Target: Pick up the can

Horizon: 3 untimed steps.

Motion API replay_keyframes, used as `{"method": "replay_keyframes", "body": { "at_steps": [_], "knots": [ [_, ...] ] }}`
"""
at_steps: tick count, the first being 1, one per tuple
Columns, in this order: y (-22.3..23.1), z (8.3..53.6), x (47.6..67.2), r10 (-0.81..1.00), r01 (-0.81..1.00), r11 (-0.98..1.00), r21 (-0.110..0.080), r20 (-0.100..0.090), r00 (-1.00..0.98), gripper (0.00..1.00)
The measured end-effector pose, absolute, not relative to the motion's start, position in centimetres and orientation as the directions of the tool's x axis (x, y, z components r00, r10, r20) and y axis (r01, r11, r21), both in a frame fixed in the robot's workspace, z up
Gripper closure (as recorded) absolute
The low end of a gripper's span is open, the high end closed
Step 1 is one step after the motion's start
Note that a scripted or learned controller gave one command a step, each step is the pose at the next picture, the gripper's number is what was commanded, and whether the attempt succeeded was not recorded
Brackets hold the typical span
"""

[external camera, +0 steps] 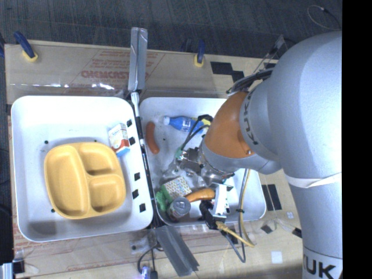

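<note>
The can (178,207) stands in the front left corner of the right bin (157,112), with its silver top facing up and a green side showing. My gripper (186,164) hangs over the middle of that bin, a short way behind the can and apart from it. The orange-banded wrist and the grey arm cover the bin's right half and hide the gripper's tips.
Close to the can lie a checkered packet (176,186) and an orange carrot-like piece (200,195). A brown sausage (152,138) and a blue bottle (180,122) lie further back. The left bin (23,156) holds a yellow divided tray (84,179) and a small carton (119,138).
</note>
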<state>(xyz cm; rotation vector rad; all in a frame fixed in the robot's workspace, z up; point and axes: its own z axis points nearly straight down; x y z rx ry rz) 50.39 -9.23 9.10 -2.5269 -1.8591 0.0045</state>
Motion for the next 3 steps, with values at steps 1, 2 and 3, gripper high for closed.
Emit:
{"method": "replay_keyframes", "body": {
  "at_steps": [1, 2, 3],
  "knots": [
    [-9.2, 10.1, 50.5, 0.957, 0.956, -0.292, -0.004, 0.001, 0.292, 1.0],
    [-6.8, 19.2, 50.2, 0.963, 0.963, -0.27, -0.003, 0.001, 0.27, 1.0],
    [-5.4, 32.9, 52.4, 0.999, 0.999, -0.045, 0.0, 0.0, 0.045, 1.0]
  ]
}}
